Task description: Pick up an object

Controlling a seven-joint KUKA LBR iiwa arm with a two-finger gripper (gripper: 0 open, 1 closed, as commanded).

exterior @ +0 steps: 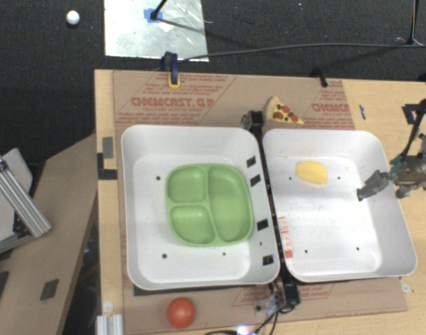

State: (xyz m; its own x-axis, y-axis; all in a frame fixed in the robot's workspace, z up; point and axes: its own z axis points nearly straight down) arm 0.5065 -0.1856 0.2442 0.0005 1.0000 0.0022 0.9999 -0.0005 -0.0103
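Note:
A yellow oval object [312,172] lies in the right bin [339,257], toward its back left. My gripper [372,186] reaches in from the right edge, low over the right side of that bin. It is to the right of the yellow object and slightly nearer the front, apart from it. A dark finger [370,185] points left toward the object. Nothing shows in its grasp.
The left bin [143,257] holds a green divided plate [209,204]. A toy pizza slice [283,112] lies on the bench behind the bins. A red-orange ball [180,312] sits in front of the left bin. A blue clamp [171,68] stands at the back.

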